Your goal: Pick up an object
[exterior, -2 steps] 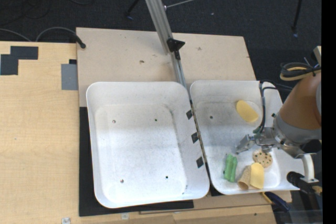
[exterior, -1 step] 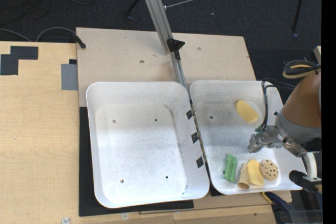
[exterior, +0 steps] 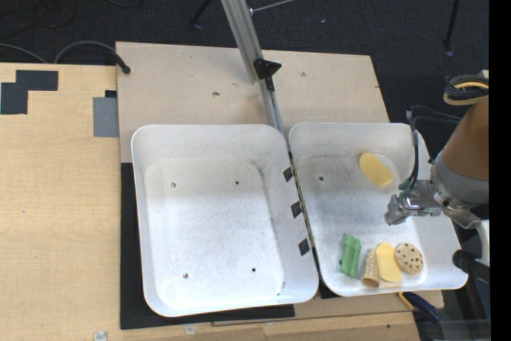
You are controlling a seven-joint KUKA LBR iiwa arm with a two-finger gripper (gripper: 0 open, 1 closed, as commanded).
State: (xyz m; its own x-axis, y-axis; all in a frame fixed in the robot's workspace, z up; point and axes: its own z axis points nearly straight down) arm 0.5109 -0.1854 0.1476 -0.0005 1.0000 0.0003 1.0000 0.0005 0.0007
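The right bin (exterior: 335,141) holds a yellow oval object (exterior: 375,168) near its back. Along its front lie a green block (exterior: 350,255), a yellow ice-cream-cone toy (exterior: 382,265) and a brown cookie (exterior: 409,258). My gripper (exterior: 401,210) hangs over the right side of this bin, between the yellow oval and the cookie, a little above the bin floor. Nothing shows between its fingers.
The left bin (exterior: 152,172) stands beside the right one, with a dark clipped divider (exterior: 294,196) where they meet. A slanted metal rail (exterior: 239,20) rises behind the bins. The arm's wrist (exterior: 471,164) fills the right edge.
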